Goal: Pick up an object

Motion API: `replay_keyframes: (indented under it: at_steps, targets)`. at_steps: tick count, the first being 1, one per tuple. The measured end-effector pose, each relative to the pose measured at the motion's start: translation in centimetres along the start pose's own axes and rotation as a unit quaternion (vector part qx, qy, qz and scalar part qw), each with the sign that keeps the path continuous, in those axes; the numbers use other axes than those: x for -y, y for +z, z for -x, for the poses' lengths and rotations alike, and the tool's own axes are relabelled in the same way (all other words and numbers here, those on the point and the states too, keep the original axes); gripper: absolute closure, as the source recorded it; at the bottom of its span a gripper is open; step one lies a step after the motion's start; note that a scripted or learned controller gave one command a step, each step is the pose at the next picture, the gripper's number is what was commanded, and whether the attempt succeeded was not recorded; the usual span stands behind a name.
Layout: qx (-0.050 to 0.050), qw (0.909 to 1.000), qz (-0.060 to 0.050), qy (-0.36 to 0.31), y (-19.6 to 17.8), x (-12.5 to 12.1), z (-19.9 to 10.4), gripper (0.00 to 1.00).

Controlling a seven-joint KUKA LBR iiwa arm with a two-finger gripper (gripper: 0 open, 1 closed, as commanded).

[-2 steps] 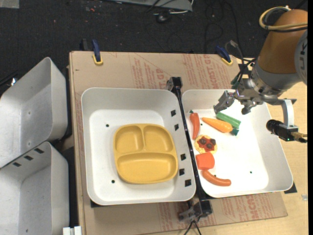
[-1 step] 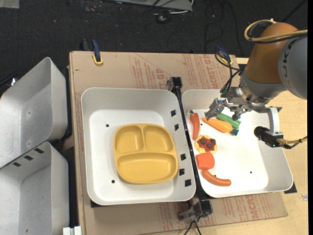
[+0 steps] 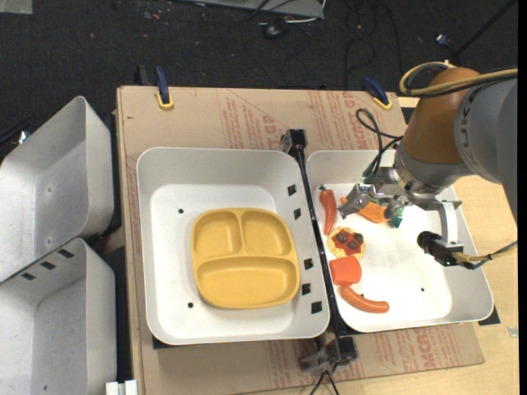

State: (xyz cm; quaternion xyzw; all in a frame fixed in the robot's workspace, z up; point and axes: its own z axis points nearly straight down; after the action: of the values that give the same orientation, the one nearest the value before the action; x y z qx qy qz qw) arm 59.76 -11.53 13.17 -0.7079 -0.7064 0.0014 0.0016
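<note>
Several small toy foods lie in the right bin; the hand hovers over an orange piece, likely light, rigid, slick plastic, best pinched across its width; finger state unclear

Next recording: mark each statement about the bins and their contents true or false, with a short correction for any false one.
1. A yellow divided tray lies in the left bin. True.
2. The hot dog lies in the left bin. False: it lies in the right bin, near the front.
3. The tool is over the right bin. True.
4. The red chili pepper rests on the yellow tray. False: it lies in the right bin by the divider.
5. The small pizza sits between the chili pepper and the hot dog. True.
</note>
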Motion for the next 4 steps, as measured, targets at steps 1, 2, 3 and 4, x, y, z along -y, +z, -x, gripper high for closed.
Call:
replay_keyframes:
  at_steps: [1,2,3,4]
  targets:
    - [0.000,1.0000,0.000,0.000,4.2,0.0,-0.1,0.00]
    - [0.000,1.0000,0.003,0.000,2.9,-0.1,0.0,1.00]
    - [0.001,1.0000,0.005,-0.003,-2.9,0.1,-0.9,1.00]
    - [0.001,1.0000,0.005,-0.003,-7.2,0.3,-1.1,1.00]
